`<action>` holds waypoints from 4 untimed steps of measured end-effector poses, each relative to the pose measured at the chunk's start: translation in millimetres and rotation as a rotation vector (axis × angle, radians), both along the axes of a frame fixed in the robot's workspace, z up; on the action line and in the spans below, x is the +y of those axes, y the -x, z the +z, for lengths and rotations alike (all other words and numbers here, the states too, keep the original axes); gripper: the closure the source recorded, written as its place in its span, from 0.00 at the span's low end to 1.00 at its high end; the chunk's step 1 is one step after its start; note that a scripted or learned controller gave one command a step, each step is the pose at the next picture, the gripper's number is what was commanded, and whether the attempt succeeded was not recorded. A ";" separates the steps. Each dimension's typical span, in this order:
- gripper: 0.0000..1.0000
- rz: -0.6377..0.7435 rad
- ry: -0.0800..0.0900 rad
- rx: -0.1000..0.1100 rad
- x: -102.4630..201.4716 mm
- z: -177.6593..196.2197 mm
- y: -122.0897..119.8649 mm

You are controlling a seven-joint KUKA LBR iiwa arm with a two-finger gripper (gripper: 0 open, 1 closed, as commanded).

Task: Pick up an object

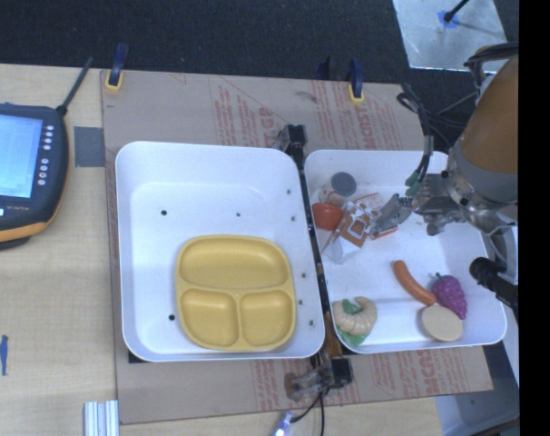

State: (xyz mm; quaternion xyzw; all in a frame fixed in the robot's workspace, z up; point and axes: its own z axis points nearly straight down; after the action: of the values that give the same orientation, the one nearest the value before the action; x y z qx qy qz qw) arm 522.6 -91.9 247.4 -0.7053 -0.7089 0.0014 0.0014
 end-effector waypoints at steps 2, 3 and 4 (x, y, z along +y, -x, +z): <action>0.00 -0.001 0.000 -0.001 -54.3 -105.5 -30.8; 0.00 0.000 0.000 0.001 -78.2 -156.3 20.0; 1.00 0.005 0.001 0.001 -79.0 -145.9 19.6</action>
State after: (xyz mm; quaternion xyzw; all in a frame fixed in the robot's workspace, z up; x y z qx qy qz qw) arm 503.0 -170.9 101.5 -0.7034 -0.7107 0.0022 0.0014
